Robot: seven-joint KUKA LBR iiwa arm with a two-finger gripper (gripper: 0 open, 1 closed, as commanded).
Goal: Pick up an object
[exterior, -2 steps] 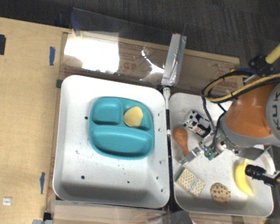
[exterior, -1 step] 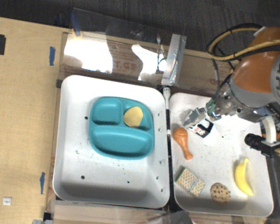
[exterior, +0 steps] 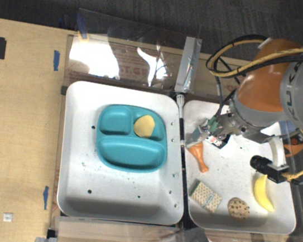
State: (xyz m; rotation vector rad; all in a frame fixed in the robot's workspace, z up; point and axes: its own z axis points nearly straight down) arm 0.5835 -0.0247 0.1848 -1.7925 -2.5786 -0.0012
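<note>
My gripper point(exterior: 205, 133) hangs low over the left part of the right bin point(exterior: 282, 224), just above the top end of an orange carrot point(exterior: 198, 155). The carrot lies on the bin floor near the wall between the two bins. Nothing shows in the gripper's grasp. Along the front of the right bin lie a patterned square cracker point(exterior: 206, 196) and a round brown cookie point(exterior: 238, 208). A yellow banana point(exterior: 263, 193) rests at the right side.
The left bin point(exterior: 73, 190) holds a teal divided tray point(exterior: 130, 148) with a yellow rounded fruit point(exterior: 144, 125) in its upper right compartment. The arm's grey body and orange band cover the right bin's back right corner.
</note>
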